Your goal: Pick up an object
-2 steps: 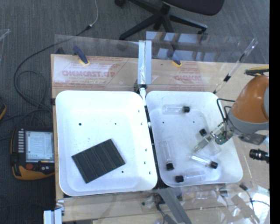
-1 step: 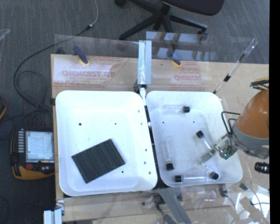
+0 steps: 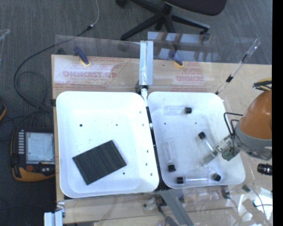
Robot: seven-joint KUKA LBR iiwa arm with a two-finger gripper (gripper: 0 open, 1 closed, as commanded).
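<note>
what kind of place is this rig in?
Probably a robotics lab or office workspace: carpeted floor, an office chair behind the bench, and a teach pendant on the floor beside the left bin.

The bench [image 3: 252, 84] is a pale wooden board, and two shallow white bins sit on it side by side — the left bin [image 3: 66, 132] and the right bin [image 3: 221, 103], their inner rims touching along the middle. Behind the bins, a clear plastic sheet [image 3: 101, 73] with faded red lettering lies flat on the board, running across most of its far edge. Two small clamps — a dark blue one [image 3: 80, 53] at the left and one with a yellow tip [image 3: 177, 62] nearer the middle — grip that far edge. An upright grey metal post [image 3: 146, 64] stands at the seam between the bins.
</note>
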